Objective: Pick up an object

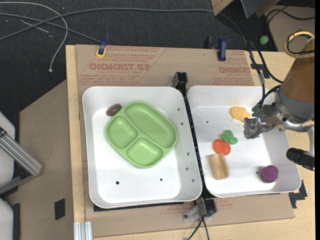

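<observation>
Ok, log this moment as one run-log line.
gripper over right bin, nothing seen held | yellow item beside it | tomato, bread, purple item in bin

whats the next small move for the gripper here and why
Probably a short shift toward the yellow item and then down. The gripper sits in the right bin with nothing visibly between its fingers, and the yellow piece lies just up and to the left of it. The green piece and the red-orange one lie close together, so they look like a harder grab.
</observation>
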`<control>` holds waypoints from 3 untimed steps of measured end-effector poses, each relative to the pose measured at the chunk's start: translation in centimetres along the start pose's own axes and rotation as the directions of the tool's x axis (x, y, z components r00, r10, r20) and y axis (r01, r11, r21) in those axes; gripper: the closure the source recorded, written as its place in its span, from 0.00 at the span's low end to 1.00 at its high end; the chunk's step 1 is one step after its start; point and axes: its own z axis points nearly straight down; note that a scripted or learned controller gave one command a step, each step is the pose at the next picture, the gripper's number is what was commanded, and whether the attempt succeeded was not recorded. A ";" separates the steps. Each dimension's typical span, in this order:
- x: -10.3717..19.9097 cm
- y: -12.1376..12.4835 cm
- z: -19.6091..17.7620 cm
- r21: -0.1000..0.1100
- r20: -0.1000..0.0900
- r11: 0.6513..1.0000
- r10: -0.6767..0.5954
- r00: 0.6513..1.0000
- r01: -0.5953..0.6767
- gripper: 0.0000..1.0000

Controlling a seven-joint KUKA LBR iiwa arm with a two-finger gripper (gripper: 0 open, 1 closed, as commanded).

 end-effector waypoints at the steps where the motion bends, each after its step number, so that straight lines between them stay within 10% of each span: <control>1: 0.0 0.3 -0.6 -0.013 0.002 1.000 -0.003 1.000 0.003 0.00; 3: 0.6 -0.1 9.8 -0.011 0.001 1.000 -0.002 1.000 0.002 0.00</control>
